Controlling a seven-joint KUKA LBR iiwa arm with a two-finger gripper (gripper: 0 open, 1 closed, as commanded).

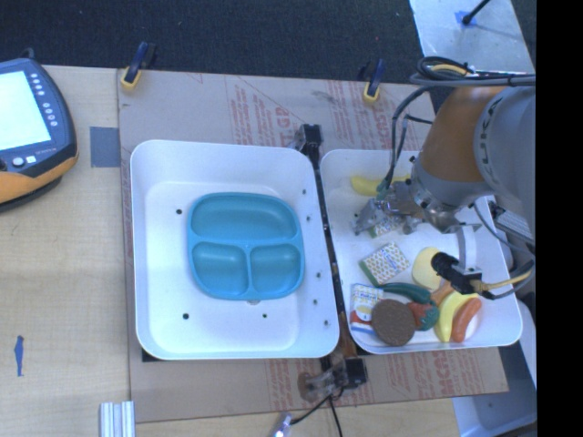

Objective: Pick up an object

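Faint red print, none of it legible

We see rows of red lettering running slantwise across the brown cardboard sheet (264,107) under the two bins (too faint and small for us to read a single word). The small patterned packet (366,297) in the right bin (510,330) bears print we cannot make out either.
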